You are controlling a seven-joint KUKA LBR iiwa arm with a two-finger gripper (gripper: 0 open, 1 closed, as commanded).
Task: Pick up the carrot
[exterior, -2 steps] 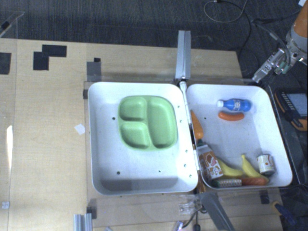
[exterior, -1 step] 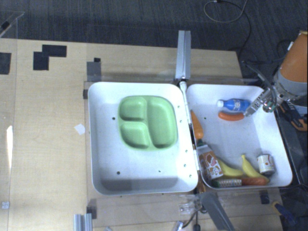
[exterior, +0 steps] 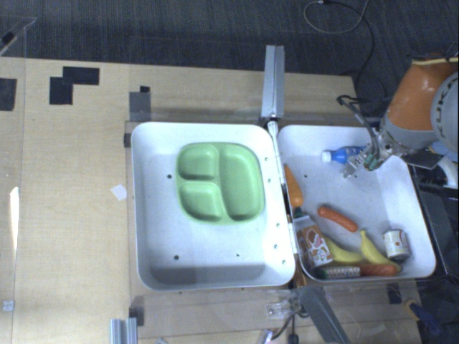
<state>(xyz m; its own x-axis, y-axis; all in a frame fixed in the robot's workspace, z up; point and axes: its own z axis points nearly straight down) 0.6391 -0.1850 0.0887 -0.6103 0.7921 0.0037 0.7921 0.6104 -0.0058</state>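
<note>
The carrot is an orange tapered piece lying lengthwise against the left wall of the right bin. My gripper hangs over the upper middle of that bin, up and to the right of the carrot and well apart from it. Its tip sits right beside the end of a small blue and white bottle. Nothing shows between the gripper and the carrot.
An orange-red sausage-shaped piece lies in the bin's middle. Along the front wall are a small carton, two bananas, a red piece and a tin can. The left bin holds a green divided plate.
</note>
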